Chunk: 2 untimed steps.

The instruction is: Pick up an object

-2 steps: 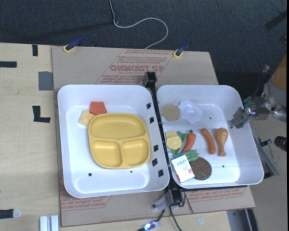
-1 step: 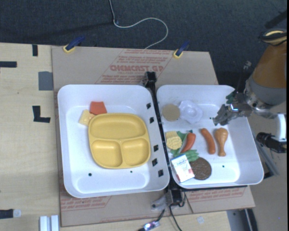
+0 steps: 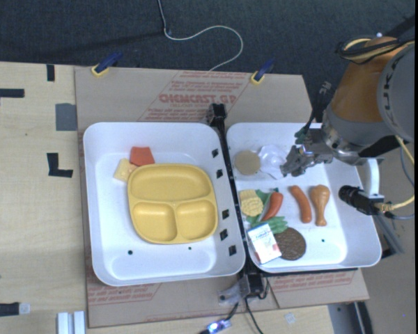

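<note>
Sausage [image 3: 300, 204] and drumstick [image 3: 321, 203] in right bin [image 3: 362, 252]

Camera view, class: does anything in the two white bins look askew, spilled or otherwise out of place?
Nothing looks spilled or damaged. The yellow divided tray sits slightly rotated in the left bin, and the small carton lies tilted against the brown patty in the right bin.
</note>
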{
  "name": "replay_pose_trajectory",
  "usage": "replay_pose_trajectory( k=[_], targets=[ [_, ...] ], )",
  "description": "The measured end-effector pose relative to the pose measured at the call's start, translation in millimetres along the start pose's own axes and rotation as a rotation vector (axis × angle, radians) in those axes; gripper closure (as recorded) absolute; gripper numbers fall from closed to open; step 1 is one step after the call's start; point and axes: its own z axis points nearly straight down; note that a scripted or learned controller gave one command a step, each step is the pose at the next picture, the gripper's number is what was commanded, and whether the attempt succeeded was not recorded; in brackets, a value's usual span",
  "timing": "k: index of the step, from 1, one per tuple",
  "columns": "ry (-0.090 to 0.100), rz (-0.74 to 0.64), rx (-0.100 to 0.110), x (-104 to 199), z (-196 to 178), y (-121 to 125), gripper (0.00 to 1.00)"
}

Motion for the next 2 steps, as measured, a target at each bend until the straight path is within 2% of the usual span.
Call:
replay_pose_trajectory(
  k=[1, 2],
  targets=[
    [-0.001, 0.003, -0.001, 55.9, -12.5, 19.7, 1.0],
    [-0.001, 0.0, -0.001, 109.5, -7.6, 37.5, 1.0]
  ],
)
